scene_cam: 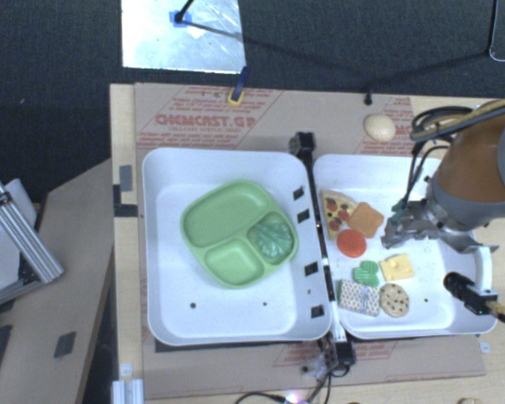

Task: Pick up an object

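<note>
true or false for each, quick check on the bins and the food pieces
1. The green divided plate sits in the left bin. True.
2. The leafy green piece lies in the right bin. False: it rests in a compartment of the green plate.
3. The pizza slice lies in the right bin, near the divider. True.
4. The cookie lies beside the pizza slice. False: it is at the bin's near side, next to the patterned square piece.
5. The gripper hovers over the left bin. False: it is over the right bin, above the yellow cheese piece.
</note>
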{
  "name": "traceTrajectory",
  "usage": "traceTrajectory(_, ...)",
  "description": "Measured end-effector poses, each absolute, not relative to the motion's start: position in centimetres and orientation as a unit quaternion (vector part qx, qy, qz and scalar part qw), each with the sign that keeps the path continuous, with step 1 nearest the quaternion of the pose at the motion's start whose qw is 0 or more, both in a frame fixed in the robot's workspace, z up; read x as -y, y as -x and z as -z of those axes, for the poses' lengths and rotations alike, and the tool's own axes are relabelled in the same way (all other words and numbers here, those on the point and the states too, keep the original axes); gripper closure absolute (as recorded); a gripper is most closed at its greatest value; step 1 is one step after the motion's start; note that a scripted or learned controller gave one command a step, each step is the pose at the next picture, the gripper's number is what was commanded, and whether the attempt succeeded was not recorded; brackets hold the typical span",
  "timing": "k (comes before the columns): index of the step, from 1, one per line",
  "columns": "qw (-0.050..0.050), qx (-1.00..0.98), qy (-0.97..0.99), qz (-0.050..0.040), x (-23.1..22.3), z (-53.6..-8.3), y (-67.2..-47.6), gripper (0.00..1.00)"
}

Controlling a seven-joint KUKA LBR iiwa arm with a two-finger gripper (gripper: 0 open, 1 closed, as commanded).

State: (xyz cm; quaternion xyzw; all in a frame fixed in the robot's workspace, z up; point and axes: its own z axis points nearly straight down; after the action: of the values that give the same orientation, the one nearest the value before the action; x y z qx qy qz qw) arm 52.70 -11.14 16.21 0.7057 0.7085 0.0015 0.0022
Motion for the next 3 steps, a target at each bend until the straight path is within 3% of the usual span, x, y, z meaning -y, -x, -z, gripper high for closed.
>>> traceTrajectory(2, 0.002, -0.709, -0.705, -0.0010, 11.2, -22.5, -53.0, 1.00)
traceTrajectory(3, 0.001, -0.711, -0.703, -0.0018, 5.5, -22.7, -55.3, 1.00)
